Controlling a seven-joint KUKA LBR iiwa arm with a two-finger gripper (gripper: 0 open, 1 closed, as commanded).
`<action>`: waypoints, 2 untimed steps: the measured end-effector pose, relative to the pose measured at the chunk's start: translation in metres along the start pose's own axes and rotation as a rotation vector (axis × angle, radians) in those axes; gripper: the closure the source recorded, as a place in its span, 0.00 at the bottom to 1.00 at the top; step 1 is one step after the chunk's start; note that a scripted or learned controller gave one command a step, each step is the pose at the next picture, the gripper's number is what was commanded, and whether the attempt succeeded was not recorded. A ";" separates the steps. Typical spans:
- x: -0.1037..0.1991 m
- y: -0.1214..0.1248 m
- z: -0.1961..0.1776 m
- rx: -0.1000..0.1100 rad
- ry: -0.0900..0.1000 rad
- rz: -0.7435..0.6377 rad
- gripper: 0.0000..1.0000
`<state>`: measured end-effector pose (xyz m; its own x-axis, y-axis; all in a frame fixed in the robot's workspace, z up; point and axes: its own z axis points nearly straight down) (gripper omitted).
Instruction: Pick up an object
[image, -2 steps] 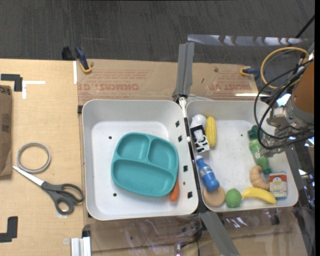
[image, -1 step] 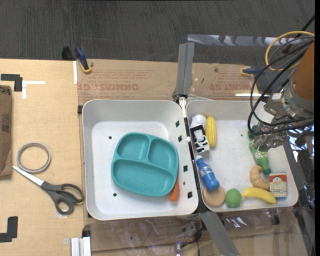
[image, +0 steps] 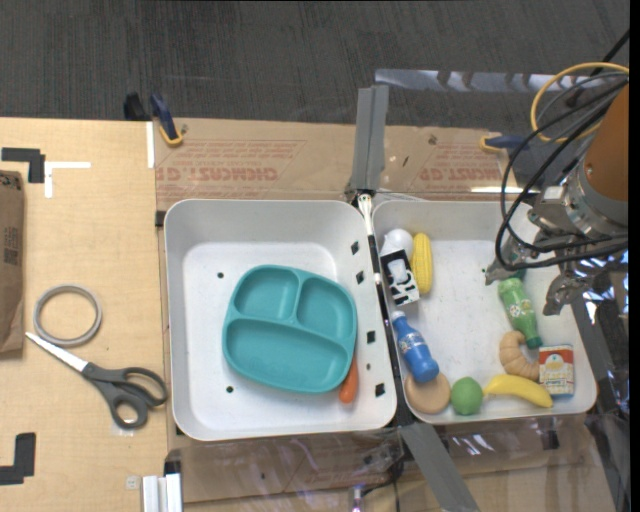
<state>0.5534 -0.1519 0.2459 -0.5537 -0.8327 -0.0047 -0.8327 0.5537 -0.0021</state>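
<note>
The right bin (image: 470, 232) holds several small objects: a green bottle (image: 518, 308), a corn cob (image: 423, 262), a white bottle with a black label (image: 398, 268), a blue bottle (image: 414, 350), a banana (image: 520, 390), a green ball (image: 466, 395), a tan pastry (image: 513, 350) and a small red and white box (image: 556, 368). My gripper (image: 526, 284) hangs over the right side of this bin, open, its dark fingers (image: 498, 270) spread to either side of the green bottle's top. Nothing is held between them.
The left bin (image: 190, 300) holds a teal divided plate (image: 290, 328) with an orange carrot (image: 348, 383) at its right edge. Scissors (image: 110, 382), a tape roll (image: 67, 313) and a brown bag (image: 10, 260) lie on the wooden bench at left. Cables (image: 560, 95) loop above the arm.
</note>
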 end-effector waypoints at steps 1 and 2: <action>0.032 -0.044 0.153 0.000 0.000 0.072 0.00; 0.062 -0.015 0.152 -0.005 -0.009 0.091 0.00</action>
<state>0.5318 -0.2114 0.0940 -0.6269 -0.7790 -0.0134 -0.7791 0.6269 0.0042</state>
